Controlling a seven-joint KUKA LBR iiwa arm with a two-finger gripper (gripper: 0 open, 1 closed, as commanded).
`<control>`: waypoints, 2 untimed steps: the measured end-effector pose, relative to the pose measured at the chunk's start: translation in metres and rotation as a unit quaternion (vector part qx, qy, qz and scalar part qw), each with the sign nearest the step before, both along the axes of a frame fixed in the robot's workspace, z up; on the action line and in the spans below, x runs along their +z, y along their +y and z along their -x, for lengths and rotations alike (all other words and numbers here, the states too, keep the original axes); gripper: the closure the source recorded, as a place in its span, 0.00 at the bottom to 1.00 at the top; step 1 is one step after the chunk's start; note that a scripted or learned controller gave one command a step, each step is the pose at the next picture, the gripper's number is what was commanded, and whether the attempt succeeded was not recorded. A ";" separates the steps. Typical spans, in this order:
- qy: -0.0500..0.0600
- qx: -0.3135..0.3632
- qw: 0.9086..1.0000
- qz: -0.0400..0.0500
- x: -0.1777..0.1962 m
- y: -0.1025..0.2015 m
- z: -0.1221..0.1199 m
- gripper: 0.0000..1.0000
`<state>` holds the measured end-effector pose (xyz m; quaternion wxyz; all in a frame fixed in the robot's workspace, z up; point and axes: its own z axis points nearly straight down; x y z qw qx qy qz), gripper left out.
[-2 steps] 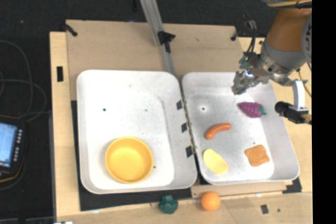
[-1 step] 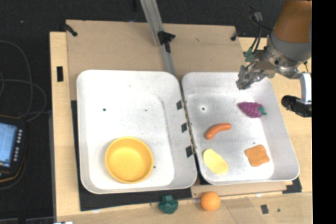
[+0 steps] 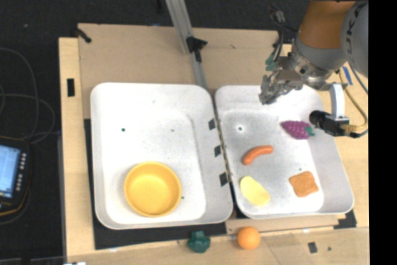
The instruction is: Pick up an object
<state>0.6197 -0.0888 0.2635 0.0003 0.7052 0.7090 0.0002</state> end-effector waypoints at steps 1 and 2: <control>0.000 -0.001 1.000 0.000 -0.015 0.050 0.008 1.00; 0.000 0.001 1.000 -0.001 -0.021 0.112 0.009 1.00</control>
